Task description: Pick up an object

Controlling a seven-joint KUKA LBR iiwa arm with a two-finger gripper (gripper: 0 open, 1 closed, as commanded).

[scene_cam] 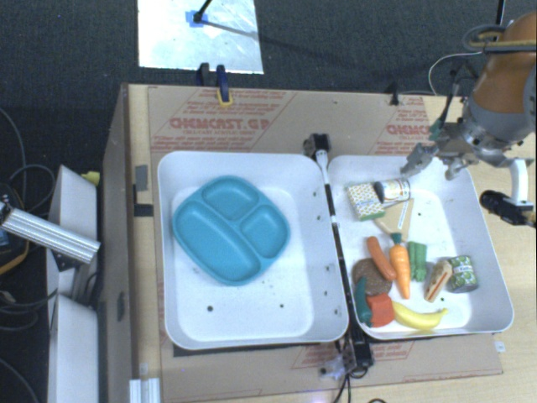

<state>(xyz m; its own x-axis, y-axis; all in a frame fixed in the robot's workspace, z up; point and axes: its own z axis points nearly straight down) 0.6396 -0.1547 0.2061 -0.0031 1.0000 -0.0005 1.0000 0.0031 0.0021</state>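
Note:
My gripper hangs over the back edge of the right bin, open, with nothing between its fingers. Just below and left of it lie a small can and a patterned box. Farther toward the front of the bin are two carrots, a green piece, a brown round piece, a red piece, a banana, a hot dog and a green packet.
The left bin holds a blue divided plate. A black divider runs between the bins. A clamp sits at the board's back edge. Grey equipment stands at the far left.

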